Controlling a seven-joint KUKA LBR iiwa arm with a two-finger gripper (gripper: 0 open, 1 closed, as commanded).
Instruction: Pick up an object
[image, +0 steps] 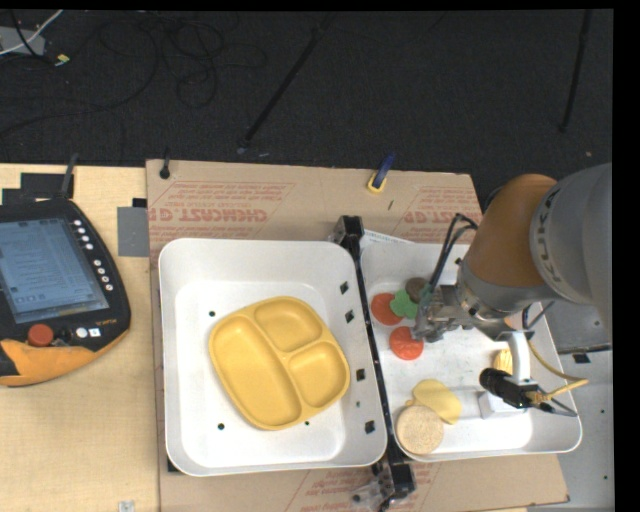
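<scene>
- The likeliest pick, in my judgement, is the lower red disc (404, 345) in the right bin (455, 365) — it lies flat by the bin's left wall, about midway along it, just beside the gripper (430, 322).
- I have the gripper low over that cluster, wrist pointing down, which suits a straight top grasp. Whether it is apart or together I cannot tell, and I see nothing held.
- A second red disc (383, 307) and a green piece (404, 302) crowd the same wall, so a stray contact looks possible.
- A pale yellow piece (438, 398) and a round beige disc (420, 430) sit toward the bin's bottom-left corner.
- The left bin (200, 280) holds a yellow divided plate (278, 360) near its middle — its compartments bare.
</scene>
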